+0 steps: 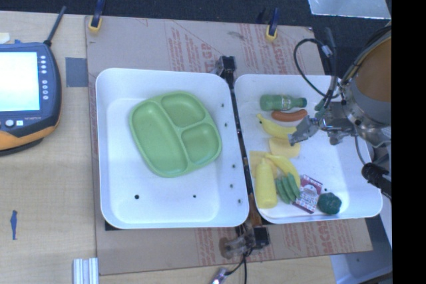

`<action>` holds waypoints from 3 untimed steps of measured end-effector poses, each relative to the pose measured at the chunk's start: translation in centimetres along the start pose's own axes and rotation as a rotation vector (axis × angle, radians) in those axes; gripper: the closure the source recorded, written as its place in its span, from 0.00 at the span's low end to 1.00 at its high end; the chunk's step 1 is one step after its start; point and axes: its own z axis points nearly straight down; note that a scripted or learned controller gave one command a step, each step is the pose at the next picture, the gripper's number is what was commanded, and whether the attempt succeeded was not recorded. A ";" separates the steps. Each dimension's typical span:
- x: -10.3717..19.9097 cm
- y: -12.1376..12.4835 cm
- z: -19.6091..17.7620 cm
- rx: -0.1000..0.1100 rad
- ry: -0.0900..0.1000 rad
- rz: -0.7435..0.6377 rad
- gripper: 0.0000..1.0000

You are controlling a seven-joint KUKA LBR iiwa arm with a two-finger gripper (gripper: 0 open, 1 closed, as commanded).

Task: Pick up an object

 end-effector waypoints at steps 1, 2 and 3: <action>-0.5 7.1 15.0 0.002 -0.001 -0.001 0.00; -0.6 7.1 13.9 0.002 -0.004 -0.003 1.00; -0.6 7.1 14.0 0.002 -0.004 -0.003 0.00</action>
